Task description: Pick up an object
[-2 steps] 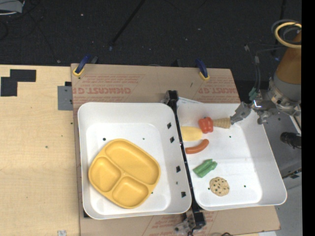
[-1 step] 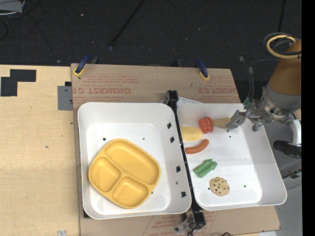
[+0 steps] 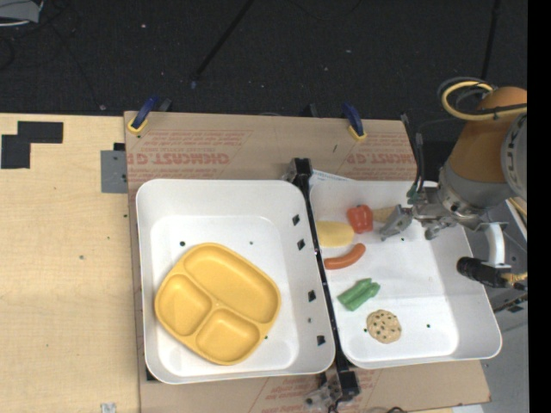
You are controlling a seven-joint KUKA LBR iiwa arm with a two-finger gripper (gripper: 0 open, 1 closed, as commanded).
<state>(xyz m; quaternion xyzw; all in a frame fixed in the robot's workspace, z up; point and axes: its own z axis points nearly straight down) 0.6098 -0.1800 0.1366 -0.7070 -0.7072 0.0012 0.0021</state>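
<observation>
Camera view: I'm looking down at two white bins sitting side by side on the tabletop [image 3: 60, 256], with brown cardboard [image 3: 258, 144] lying under them and blue clamps [image 3: 355, 123] gripping its far edge. Left bin [image 3: 155, 205] is carrying a yellow divided plate [image 3: 217, 303] with three compartments, lying flat toward the near-left part of the bin. Right bin [image 3: 465, 317] is carrying the small items: a red pepper-like piece [image 3: 361, 218] toward the far side, a pale yellow piece [image 3: 335, 231] just beside it on its left and seeming to touch it, an orange-red sausage shape [image 3: 344, 256] lying just nearer the camera than the yellow one, a green piece [image 3: 358, 293] nearer still, and a speckled cookie [image 3: 383, 326] closest to the near rim.

I'm seeing the arm [image 3: 486, 144] reaching in from the right, orange band showing above the wrist. Gripper [image 3: 400, 222] is hanging over the far part of the right bin, just right of the red piece and near it, pointing left. Nothing is sitting between its fingers. I cannot tell whether they are spread or pressed together; that spot is too small and cluttered. All the items are lying on the bin floor.
</observation>
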